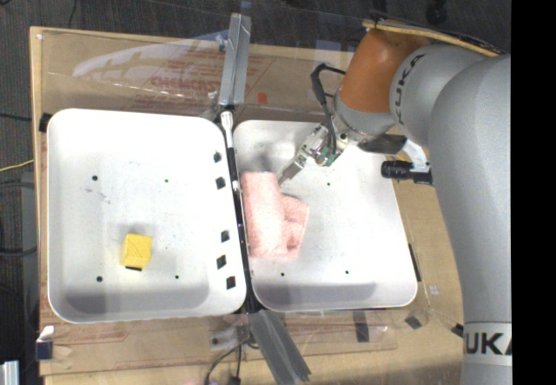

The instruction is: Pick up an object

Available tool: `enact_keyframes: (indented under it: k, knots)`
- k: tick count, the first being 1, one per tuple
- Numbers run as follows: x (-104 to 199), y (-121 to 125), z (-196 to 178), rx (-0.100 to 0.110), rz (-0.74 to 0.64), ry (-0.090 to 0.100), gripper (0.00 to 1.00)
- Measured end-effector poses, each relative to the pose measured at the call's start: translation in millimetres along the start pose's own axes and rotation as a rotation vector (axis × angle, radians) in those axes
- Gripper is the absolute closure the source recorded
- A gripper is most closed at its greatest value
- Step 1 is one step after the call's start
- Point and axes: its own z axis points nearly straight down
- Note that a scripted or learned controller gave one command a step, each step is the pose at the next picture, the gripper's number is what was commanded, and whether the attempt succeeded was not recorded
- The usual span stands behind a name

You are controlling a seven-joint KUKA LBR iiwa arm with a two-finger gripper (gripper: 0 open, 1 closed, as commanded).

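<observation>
Nearest to me, in the left bin [87, 127], I see a small yellow block [137, 250] lying on the floor of the bin, toward the front. In the right bin [382, 253], a pink cloth [271, 214] lies bunched against the left wall. A little behind it, my gripper [295, 168] hangs over the bin, pointing down-left, its tip just beside the upper edge of the cloth. I cannot tell how its jaws stand. Both bins sit on the counter [130, 70].

Bright even overhead light, white bins [130, 157] nearly blown out. Soft shadows along their near edges. Glare streaks on the bench's [130, 70] far edge. Slightly soft focus, floor dim.
</observation>
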Motion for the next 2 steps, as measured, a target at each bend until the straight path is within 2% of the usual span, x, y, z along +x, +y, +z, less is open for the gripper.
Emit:
enact_keyframes:
  k: [1,2]
  knots:
    - [-3.7,1.8,-12.8,-0.007,-0.004,-0.021,1.0]
    - [-0.6,-0.4,-9.8,0.002,-0.004,-0.003,0.0]
